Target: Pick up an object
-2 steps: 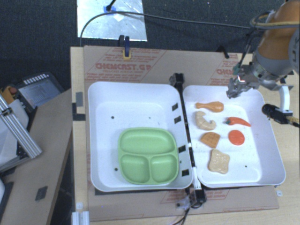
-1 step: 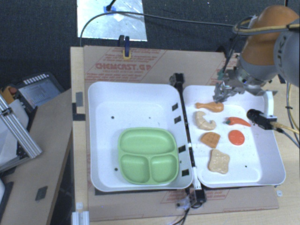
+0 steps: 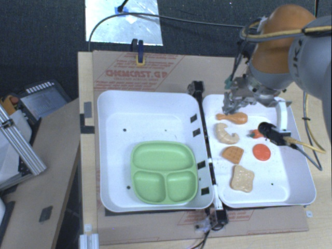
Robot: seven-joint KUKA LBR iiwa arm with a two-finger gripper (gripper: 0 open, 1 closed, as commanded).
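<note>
The right bin (image 3: 298, 183) holds several toy foods. A tan drumstick (image 3: 234, 118) lies at the far end, with a pale croissant-like piece (image 3: 226, 134) below it. An orange waffle square (image 3: 233, 154), a red-orange disc (image 3: 262, 152) and a beige toast slice (image 3: 241, 179) sit nearer the front. A small red piece (image 3: 255, 134) lies beside the black block. My gripper (image 3: 231, 107) hangs low over the far end of this bin, just above the drumstick's left end. Nothing shows between its fingers.
The left bin (image 3: 111, 139) carries a green three-compartment plate (image 3: 163, 171). A black divider strip (image 3: 203, 139) runs between the bins. The arm's orange band (image 3: 280, 32) and grey body loom over the right bin's far right corner.
</note>
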